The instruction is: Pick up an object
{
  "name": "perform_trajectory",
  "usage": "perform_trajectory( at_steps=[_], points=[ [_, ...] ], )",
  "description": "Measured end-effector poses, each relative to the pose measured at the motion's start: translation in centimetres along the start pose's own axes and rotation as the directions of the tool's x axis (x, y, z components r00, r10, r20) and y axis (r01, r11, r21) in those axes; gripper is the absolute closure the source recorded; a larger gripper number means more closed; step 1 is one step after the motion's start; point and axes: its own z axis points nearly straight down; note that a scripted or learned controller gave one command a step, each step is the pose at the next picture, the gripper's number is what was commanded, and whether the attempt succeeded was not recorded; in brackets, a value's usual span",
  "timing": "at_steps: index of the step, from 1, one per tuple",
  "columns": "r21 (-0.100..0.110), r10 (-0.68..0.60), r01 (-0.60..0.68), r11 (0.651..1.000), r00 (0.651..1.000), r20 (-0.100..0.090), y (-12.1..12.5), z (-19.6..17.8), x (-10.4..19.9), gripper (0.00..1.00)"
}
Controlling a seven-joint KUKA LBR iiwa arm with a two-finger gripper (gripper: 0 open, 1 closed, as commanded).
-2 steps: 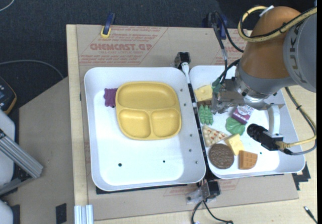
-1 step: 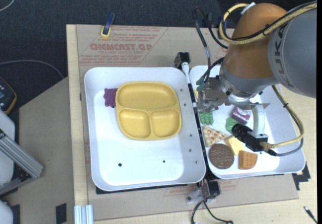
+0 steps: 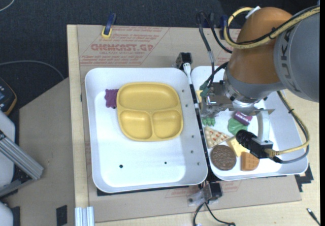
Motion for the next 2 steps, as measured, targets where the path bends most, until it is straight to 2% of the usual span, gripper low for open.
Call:
perform_trajectory(
  at_steps=[1,2],
  points=[
    [0.000,0.002,-0.002,1.000,1.000,0.001,0.44,1.78,-0.04,1.00],
    [-0.002,0.001,-0.001,1.000,1.000,0.000,-0.35,0.96,0.88,1.00]
  ],
)
